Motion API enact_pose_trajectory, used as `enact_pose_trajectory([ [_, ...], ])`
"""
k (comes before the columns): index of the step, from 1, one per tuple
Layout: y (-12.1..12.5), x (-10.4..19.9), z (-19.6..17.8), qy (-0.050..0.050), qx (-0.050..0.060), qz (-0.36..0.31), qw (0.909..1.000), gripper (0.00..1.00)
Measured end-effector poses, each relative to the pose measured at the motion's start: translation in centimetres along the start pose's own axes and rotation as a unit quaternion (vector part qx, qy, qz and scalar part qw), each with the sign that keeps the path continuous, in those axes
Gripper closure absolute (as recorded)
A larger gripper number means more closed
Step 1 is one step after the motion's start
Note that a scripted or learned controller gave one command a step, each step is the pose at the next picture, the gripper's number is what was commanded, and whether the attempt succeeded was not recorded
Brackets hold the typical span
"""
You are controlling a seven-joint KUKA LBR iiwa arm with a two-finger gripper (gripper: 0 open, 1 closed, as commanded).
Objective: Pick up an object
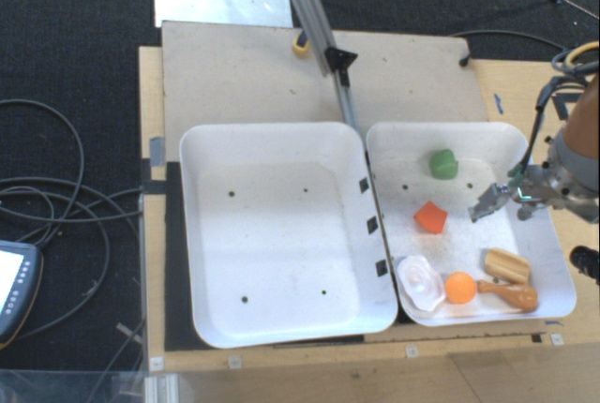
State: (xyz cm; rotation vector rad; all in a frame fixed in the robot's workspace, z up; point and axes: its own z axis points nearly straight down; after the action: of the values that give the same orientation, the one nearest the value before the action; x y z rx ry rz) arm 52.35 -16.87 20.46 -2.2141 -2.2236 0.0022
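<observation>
two shallow white bins are seen side by side on the bench [281, 73], the left bin [202, 232] larger in view and the right bin [544, 293] carrying all the loose objects. the grey arm [581, 148] is brought in from three o'clock, and its claw [503, 201] is held over the right bin's three o'clock side, above the white floor and well apart from every object. two dark fingers can be made out, spread somewhat apart, and nothing is seen between them. a green block [443, 164] is placed toward twelve o'clock in the right bin, at about ten o'clock from the claw. an orange-red block [431, 217] is set near the middle of that bin, at nine o'clock from the claw. along the six o'clock wall a white crumpled object [419, 282] is found at the seven o'clock corner, with an orange ball [459, 288] just beside it. a brown wooden piece with a narrow neck [511, 295] is laid touching or nearly touching the ball on its three o'clock side, and a tan wooden block [506, 265] is rested just above it, toward five o'clock in the bin. a grey metal pole [314, 7] is slanted across the bench from twelve o'clock down to the gap between the bins. black cables [56, 204] are looped on the dark floor at nine o'clock.
</observation>
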Motion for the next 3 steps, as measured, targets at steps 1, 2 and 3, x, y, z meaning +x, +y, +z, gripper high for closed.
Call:
enact_pose_trajectory([
  [1, 0.1, 0.0, -0.2, -0.001, -0.002, 0.001, 1.0, 0.0],
  [2, 0.4, 0.1, 6.0, 0.0, 0.0, 0.002, 1.0, 0.0],
  [3, 0.3, 0.2, 11.2, 0.0, 0.0, 0.002, 1.0, 0.0],
])
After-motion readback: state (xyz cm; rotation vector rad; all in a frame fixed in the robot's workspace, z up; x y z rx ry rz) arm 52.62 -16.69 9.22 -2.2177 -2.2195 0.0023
